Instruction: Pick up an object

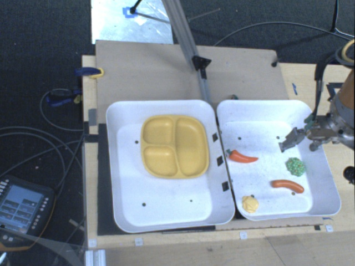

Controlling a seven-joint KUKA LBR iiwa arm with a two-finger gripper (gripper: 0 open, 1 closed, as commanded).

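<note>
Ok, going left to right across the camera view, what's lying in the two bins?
Yellow plate → carrot → yellow lump → sausage, with the green broccoli above it, about level in the order.

setting: probably robotics lab | cues: teach pendant [19, 204], loose cables [52, 134], clamps [89, 71], tripod leg [180, 24], dark carpet [44, 32]

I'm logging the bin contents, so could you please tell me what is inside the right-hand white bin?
The right bin holds a carrot, a green broccoli piece, a sausage and a small yellow item. The hand reaches over its far right part, hiding the floor beneath.
</note>
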